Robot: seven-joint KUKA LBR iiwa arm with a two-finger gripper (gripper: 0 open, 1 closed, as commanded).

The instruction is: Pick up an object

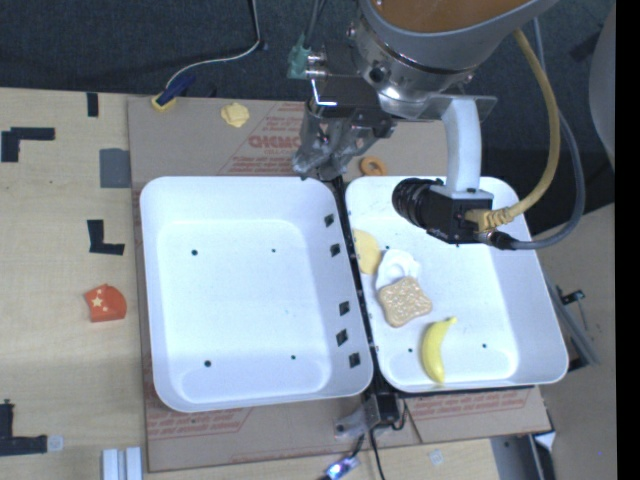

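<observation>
Banana (436, 349) lies in right bin (520, 298), well below hand (325, 163).

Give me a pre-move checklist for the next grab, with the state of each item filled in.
1. Targets in the right bin: banana, toast, a white piece and a yellow piece. Ok.
2. Banana lies apart from the rest. Ok.
3. Toast touches the white piece. Not ok for a clean single grab.
4. Hand is over a target: it sits at the bins' far edge. Not ok.
5. Hand carries nothing: cannot tell.
</observation>
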